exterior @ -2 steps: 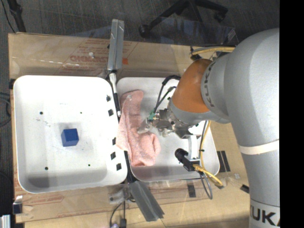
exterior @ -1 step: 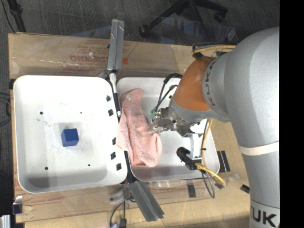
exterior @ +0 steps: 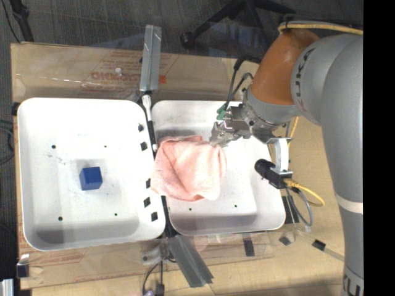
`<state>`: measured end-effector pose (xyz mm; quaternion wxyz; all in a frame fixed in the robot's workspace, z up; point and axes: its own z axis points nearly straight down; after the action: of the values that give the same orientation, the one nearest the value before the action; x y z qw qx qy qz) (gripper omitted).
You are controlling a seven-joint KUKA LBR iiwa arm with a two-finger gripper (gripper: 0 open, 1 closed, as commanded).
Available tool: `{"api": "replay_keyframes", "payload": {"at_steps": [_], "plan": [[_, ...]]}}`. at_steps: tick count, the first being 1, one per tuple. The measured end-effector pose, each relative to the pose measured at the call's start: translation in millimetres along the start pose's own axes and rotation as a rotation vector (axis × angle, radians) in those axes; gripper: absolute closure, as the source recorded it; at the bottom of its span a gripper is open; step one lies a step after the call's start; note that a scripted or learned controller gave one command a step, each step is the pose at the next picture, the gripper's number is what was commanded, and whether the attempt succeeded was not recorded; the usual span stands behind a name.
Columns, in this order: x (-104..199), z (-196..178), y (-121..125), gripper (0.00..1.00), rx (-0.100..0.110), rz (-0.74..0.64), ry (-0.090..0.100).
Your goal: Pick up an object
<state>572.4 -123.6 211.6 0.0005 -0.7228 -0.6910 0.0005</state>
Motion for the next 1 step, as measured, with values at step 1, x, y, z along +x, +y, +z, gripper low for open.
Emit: {"api": "replay_keyframes", "payload": {"at_steps": [1], "plan": [[0.7,-9.0,0.3,1.00,0.003,-0.006,0.001]]}}
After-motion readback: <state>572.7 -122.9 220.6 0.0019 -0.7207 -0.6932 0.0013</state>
